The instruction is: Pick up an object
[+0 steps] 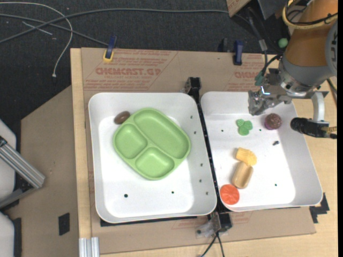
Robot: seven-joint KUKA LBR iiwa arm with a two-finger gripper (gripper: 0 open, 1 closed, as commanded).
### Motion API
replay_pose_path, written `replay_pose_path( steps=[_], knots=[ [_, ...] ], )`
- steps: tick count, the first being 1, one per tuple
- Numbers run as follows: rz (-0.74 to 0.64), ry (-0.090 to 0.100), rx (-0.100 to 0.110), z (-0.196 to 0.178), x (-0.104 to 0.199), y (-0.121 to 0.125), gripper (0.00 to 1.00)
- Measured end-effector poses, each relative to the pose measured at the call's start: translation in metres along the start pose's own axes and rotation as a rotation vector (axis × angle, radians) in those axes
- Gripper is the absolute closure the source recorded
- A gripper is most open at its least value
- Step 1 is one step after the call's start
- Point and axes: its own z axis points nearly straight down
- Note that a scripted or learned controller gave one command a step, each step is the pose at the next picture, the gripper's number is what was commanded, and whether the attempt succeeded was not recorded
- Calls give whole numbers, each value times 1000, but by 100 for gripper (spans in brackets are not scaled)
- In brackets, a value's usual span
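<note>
cardboard-topped bench (144,68), two white bins. left bin (102,159): green divided plate (151,142) centre, brown lump (122,117) at its upper-left rim. right bin (300,181): red disc (230,194), tan cylinder (242,175), yellow piece (246,155), green piece (244,126), dark purple ball (273,121). gripper (259,104) over upper right bin, beside ball; opening: cannot tell.

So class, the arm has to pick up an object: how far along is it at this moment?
Nothing looks lifted yet. The tool is low over the back of the right bin, near the green toy and purple ball. All items lie in the bins, so the grasp and lift remain.
</note>
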Motion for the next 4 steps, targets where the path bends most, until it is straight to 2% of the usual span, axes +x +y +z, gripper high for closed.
replay_pose_path(
  steps=[1,3,4],
  knots=[
    [-2,-1,-14,-8,0,2,0],
    [-2,-1,-9,111,4,13,0],
    [-2,-1,-11,144,5,13,0]
  ],
)
